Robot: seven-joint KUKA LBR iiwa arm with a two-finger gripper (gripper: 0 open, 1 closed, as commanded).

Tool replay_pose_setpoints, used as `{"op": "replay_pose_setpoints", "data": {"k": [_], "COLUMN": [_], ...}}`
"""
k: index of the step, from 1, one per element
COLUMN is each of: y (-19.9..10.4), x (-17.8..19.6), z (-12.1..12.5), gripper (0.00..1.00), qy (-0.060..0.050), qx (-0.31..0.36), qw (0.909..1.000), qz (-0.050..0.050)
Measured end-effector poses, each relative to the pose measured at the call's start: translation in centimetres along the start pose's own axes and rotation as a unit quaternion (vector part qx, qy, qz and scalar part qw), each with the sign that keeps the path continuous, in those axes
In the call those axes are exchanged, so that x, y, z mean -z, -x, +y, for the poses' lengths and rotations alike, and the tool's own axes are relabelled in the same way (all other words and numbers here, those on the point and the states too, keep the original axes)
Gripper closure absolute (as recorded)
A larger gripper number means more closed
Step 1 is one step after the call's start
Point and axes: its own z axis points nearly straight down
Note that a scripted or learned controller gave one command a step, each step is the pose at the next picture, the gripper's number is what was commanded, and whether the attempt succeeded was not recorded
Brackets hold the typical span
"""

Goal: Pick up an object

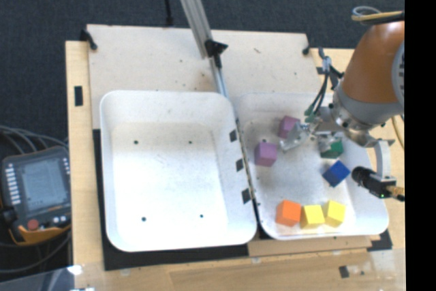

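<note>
Arm [371, 71] reaches in from the right, orange band up top, grey wrist angled down over the right bin [262, 109]. Gripper [294, 140] sits low in the upper middle of that bin, just beside two purple blocks: one [288, 126] right at its upper edge, looks to be touching or nearly so; the other [266, 152] a little to the left and lower, apart from it. Whether the fingers are open or closed I cannot tell; the metal tip is small and blurred against the white. No block seen between them. Green block [332, 149] lies under the wrist, partly hidden by it. Blue block [336, 174] just below the green one, tilted on a corner. Along the near edge of the right bin, three in a row and touching: orange block [289, 212], then two yellow blocks [313, 215] [335, 212]. Left bin [174, 170] stands side by side with the right one, rims meeting in the middle. Both rest on the counter [157, 58]. A metal rail [193, 3] slants in from above to the bins' junction. Teach pendant [37, 191] off the counter, far left.
</note>
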Motion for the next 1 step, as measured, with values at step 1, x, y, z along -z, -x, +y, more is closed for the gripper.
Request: {"op": "replay_pose_setpoints", "data": {"k": [1], "y": [-0.01], "x": [-6.34], "z": [-0.19], "gripper": [0.00], "qy": [-0.001], "qx": [0.002], "qw": [1.0000], "qz": [0.000]}}
